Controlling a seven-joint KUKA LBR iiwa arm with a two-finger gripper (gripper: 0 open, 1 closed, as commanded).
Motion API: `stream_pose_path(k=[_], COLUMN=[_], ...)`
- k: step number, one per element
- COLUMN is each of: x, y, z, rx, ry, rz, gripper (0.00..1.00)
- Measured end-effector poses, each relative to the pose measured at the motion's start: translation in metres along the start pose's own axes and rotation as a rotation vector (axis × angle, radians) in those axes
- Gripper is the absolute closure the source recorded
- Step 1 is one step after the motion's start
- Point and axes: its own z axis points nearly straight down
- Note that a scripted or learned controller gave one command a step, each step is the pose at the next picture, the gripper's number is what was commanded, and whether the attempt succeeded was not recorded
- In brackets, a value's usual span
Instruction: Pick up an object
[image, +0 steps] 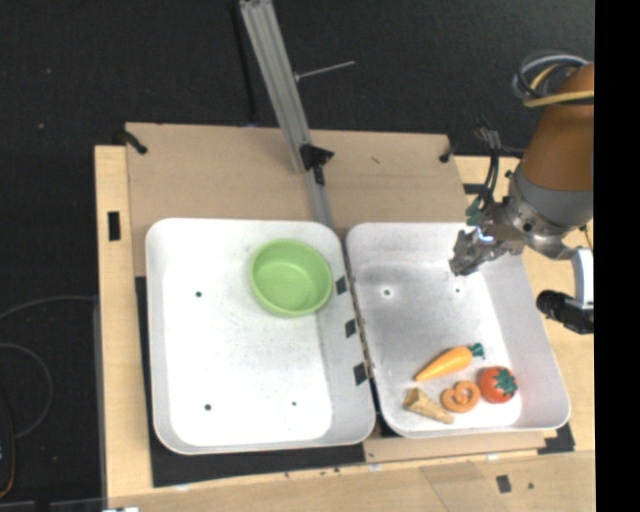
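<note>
My gripper (466, 256) hangs over the upper right part of the right bin (400, 300), with nothing seen between its fingers. Well below it, near that bin's front right corner, lie an orange toy carrot (447, 362), a red tomato (497, 384), a small orange ring-shaped piece (460, 397) and a tan piece (426, 404). A green bowl (291, 278) sits in the upper right part of the left bin (200, 380).
A grey metal post (285, 100) slants from the top of the view down to the seam between the two bins. The bins rest on a brown board (230, 170) on the bench. The arm's orange band (560, 150) stands at the right edge.
</note>
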Motion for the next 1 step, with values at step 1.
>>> stream_pose_path(k=[1], x=[0.042], y=[0.004], z=[0.0105], rx=[0.0], ry=[0.0], rz=[0.0], gripper=[1.0])
